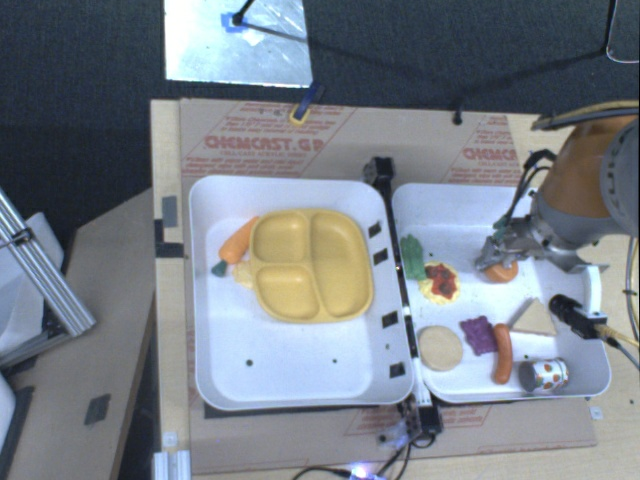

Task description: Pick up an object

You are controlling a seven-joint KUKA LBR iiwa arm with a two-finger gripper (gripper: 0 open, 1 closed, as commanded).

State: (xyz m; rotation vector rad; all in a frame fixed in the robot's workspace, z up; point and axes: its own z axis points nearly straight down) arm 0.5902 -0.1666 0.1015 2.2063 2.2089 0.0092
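Observation:
The gripper (497, 252) is low in the right bin (455, 208), near its far right side. It sits right over a small orange round object (501, 272), which pokes out just below it; whether it holds the object cannot be seen. Close by in the same bin lie a yellow and red piece (439, 282), a green piece (411, 255), a purple piece (478, 334), a round tan cracker (440, 348), a red sausage (501, 354), a pale wedge (534, 318) and a small can (546, 374).
The left bin (290, 368) bears a yellow divided plate (305, 265) with a carrot (238, 240) at its left edge. A black divider (395, 268) runs between the bins. The grey and orange arm (590, 183) hangs over the right bin's far right corner.

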